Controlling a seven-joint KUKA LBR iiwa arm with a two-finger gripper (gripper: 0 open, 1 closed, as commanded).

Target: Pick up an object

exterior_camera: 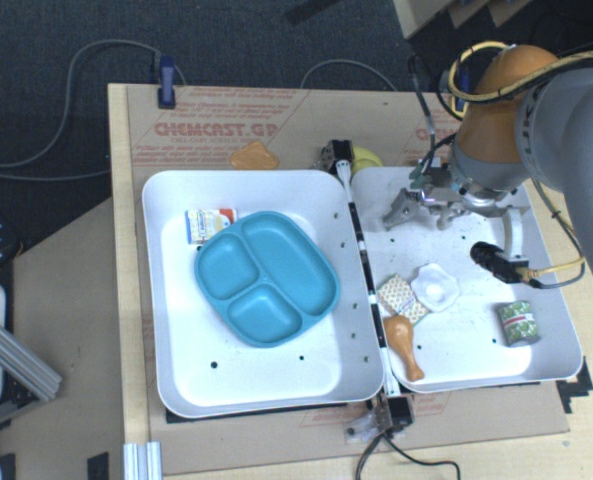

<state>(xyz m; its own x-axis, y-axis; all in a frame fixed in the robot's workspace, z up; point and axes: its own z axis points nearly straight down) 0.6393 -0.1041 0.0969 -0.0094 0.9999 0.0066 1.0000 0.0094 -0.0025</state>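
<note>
Bench stock as I read it from my station. Left bin [166, 268]: one blue divided plate [265, 277], with a small printed packet [209, 223] touching its upper-left edge. Right bin [551, 353]: a patterned square item [396, 293] beside a clear crumpled cup [434, 286], a tan wooden piece [403, 343] near the front left corner, a green packet [517, 322] at the right side. Gripper [423, 206] sits low over the right bin's back part; I cannot tell how its jaws stand.
</note>
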